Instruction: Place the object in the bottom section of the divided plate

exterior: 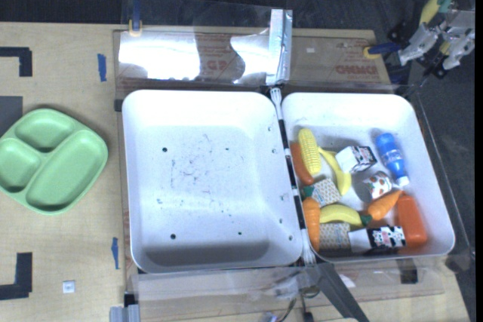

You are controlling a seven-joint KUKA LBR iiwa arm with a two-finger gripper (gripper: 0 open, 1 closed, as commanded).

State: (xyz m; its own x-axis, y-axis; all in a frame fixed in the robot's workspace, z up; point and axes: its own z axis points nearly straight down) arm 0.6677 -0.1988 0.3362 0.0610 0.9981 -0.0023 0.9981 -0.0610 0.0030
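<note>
Sitting far left, green divided plate [51, 161], well apart from pincer [445, 41], grip state unclear

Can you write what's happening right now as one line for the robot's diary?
claw: top right, off the bins | green divided plate: left of bins | toy food: in right bin | placing: not begun

Two white bins on the bench, a green plate at the left.

The divided plate [50, 160] lies on the wooden bench [60, 49] at the left edge of the frame, apart from the bins. The left bin [204, 105] has only faint marks on its floor. The right bin [407, 113] holds toy food: a corn cob [308, 153], two bananas [335, 170], a blue bottle [390, 156], a carrot [383, 203], an orange bottle [411, 220] and small cartons [387, 237]. The gripper [445, 38] is in the upper right corner, outside the bins.
</note>
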